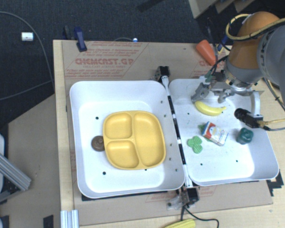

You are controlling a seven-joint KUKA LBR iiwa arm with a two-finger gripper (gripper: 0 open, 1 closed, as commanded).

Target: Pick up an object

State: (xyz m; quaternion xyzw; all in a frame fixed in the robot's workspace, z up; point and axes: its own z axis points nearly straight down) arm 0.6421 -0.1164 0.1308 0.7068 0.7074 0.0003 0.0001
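In the camera view, two shallow white plastic bins are seen side by side on a brown cardboard sheet (104, 61). In the left bin (80, 127) a yellow plastic plate with three compartments (133, 139) lies near the middle, and a small round brown object (98, 143) is touching its edge at 9 o'clock.

The grey arm with an orange band (249, 42) reaches into the right bin (256, 167) from 1 o'clock. The two-finger metal gripper (211, 93) is held low over the far part of this bin, and its fingers are spread wide, with nothing between them. The yellow banana (210, 109) lies on the bin floor just beside the gripper, at 6 o'clock from it.

Further at 6 o'clock a small red and white packet (214, 133) is placed, with a green leaf-shaped toy (195, 144) at its 8 o'clock. A dark green round object (245, 136) lies at 3 o'clock of the packet.
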